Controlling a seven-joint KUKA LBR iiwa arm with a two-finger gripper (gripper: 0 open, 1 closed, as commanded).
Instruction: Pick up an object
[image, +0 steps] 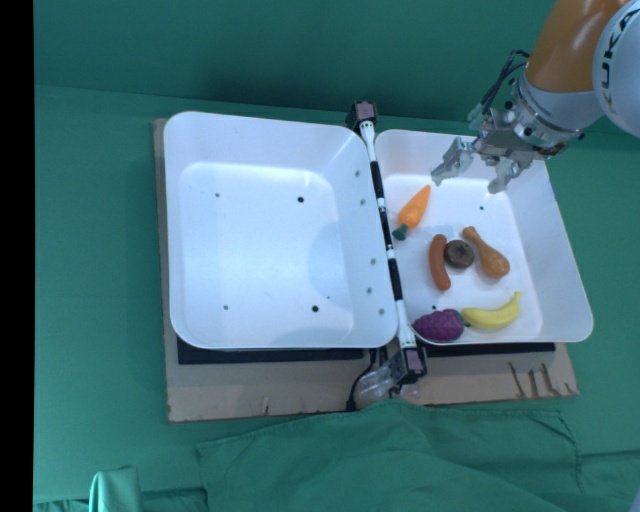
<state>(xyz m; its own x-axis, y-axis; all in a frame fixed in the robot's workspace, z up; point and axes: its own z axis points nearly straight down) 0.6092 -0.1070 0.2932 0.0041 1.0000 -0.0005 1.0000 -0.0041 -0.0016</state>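
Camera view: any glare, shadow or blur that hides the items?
Camera view: even light and sharp focus; mild glare on the left bin, with a soft shadow on its floor; the carrot, sausage and banana read clearly; the gripper is slightly soft, open above the right bin.

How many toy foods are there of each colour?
Orange: 2, the carrot and the drumstick
Red-orange: 1, the sausage
Brown: 1, the donut
Yellow: 1, the banana
Purple: 1, the grapes
Total: 6
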